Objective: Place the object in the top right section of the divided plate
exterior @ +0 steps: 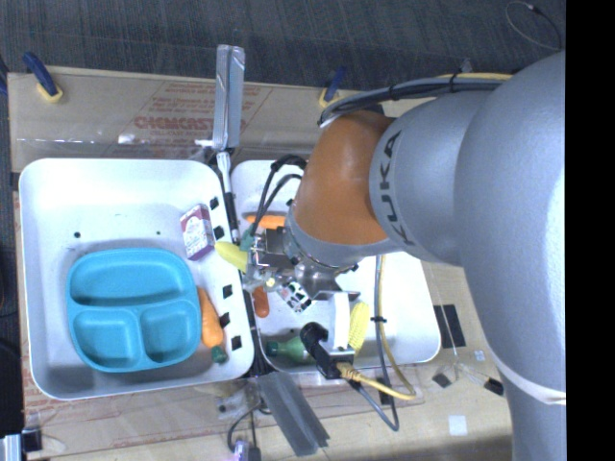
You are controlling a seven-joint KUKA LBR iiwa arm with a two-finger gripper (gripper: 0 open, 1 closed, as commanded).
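The blue divided plate (130, 305) lies in the left bin (58, 200), with one long section at the top and two smaller ones below. My gripper (258, 265) hangs over the wall between the two bins, under the orange wrist band (346, 181). A yellow banana-shaped piece (231, 253) sits right at the gripper's left side, over the left bin's right edge. I cannot make out whether it is held. An orange carrot (209, 321) lies against the plate's right rim.
A maroon packet (196, 230) lies above the plate's right end. The right bin (413, 344) holds a corn cob (357, 323), a green item (288, 350), an orange piece (267, 222) and a small red-orange piece (260, 303). The arm covers most of that bin.
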